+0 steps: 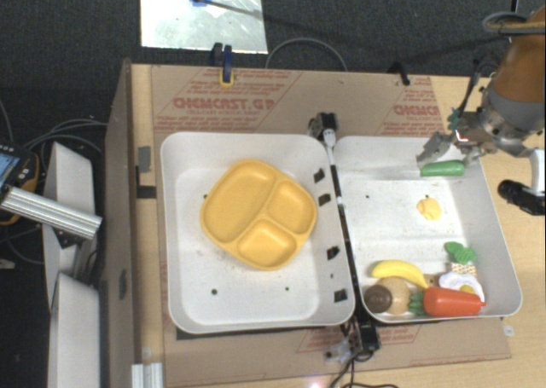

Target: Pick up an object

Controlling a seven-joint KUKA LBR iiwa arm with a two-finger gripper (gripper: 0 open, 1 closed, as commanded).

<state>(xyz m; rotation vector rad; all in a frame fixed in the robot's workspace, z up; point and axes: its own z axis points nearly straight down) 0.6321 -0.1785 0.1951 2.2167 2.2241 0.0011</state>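
My gripper [452, 154] hangs over the far right corner of the right bin [384, 207], its two fingers spread apart and open. A green, cucumber-like piece [442, 169] lies on the bin floor just below the fingertips, and nothing is pinched between them. A small yellow toy [430, 207] sits a little nearer the front. Piled in the bin's front right corner are a banana [399, 271], a brown round piece [379, 297], a red-orange vegetable [450, 301], a green leafy piece [461, 251] and a white piece [465, 275].
The left bin [183, 292] holds a yellow divided plate [258, 211] in its middle. A black-clipped divider [337, 207] runs between the two bins. The arm's grey and orange wrist [520, 88] stands above the right bin's far corner.
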